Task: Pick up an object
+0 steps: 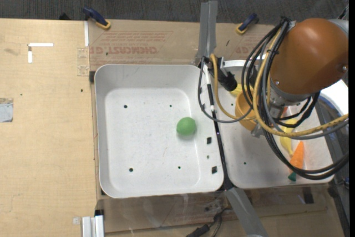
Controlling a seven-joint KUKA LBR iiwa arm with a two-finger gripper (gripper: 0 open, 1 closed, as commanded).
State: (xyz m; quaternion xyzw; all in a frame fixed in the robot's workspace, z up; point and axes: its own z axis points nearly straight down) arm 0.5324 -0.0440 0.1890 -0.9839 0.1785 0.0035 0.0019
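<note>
A green ball (pixel 186 126) lies alone in the left bin (pixel 111 91), right of its middle. The arm's orange wrist band (pixel 313 55) and a bundle of cables hang over the right bin (pixel 244 172). Beneath the arm, in the right bin, I see a yellow object (pixel 243 107), a yellow piece (pixel 285 143), an orange piece (pixel 298 155) and a small green bit (pixel 291 177). The gripper itself is hidden under the wrist and cables.
A grey upright post (pixel 208 30) stands at the back between the bins. Clamps (pixel 97 18) hold a cardboard sheet behind the bins. Bare wooden bench (pixel 44 119) extends to the left.
</note>
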